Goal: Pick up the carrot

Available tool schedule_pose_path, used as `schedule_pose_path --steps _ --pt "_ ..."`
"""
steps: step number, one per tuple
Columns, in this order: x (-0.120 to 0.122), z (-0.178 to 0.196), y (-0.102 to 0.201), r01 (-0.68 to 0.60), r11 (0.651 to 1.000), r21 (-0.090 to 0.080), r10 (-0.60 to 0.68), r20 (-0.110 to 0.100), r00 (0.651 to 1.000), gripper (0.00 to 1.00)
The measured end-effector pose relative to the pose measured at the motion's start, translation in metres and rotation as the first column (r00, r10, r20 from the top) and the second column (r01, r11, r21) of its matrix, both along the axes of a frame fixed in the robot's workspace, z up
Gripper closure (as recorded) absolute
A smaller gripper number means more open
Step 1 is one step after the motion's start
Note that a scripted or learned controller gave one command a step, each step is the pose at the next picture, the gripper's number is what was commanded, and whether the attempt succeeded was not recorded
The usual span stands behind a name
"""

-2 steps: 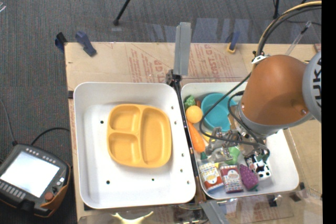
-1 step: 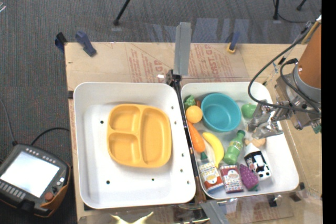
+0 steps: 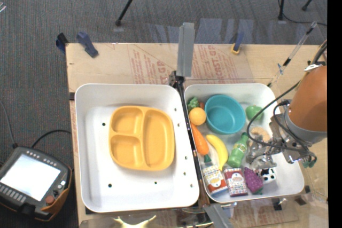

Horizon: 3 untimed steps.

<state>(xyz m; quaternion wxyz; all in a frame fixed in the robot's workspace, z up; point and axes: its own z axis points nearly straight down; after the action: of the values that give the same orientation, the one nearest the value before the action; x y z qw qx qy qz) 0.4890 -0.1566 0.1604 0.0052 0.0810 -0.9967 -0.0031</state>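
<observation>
**Carrot not yet grasped; the approach is left to do**

The small orange plastic carrot with a green top is seen lying in the right-hand shallow white bin, close to that bin's left wall. It is flanked by a round orange-yellow toy fruit just above it and a yellow plastic banana just to its right, with a teal plastic bowl near by.

The two-finger gripper is placed low over the right part of the same bin, beside a green plastic bottle and above a purple bunch of toy grapes, well apart from the carrot. Whether its fingers are spread or closed cannot be told from this angle, and nothing can be made out between them.

The task is therefore judged to be at an early stage: no contact with the carrot has been made. A move leftward across the bin, a descent and a grasp are left. The yellow three-compartment plastic plate in the left-hand white bin plays no part.
</observation>
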Motion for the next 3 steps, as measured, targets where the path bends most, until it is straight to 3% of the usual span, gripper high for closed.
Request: schedule_pose_path --steps 1,2,3 --pt "0.033 0.107 -0.057 -0.07 0.998 -0.008 0.07 0.02 0.997 1.0" --pt "-0.006 -0.032 -0.05 -0.172 0.985 0.008 0.172 -0.004 0.985 1.0" --pt "0.032 -0.053 -0.054 0.225 0.974 -0.008 -0.224 0.039 0.974 1.0"
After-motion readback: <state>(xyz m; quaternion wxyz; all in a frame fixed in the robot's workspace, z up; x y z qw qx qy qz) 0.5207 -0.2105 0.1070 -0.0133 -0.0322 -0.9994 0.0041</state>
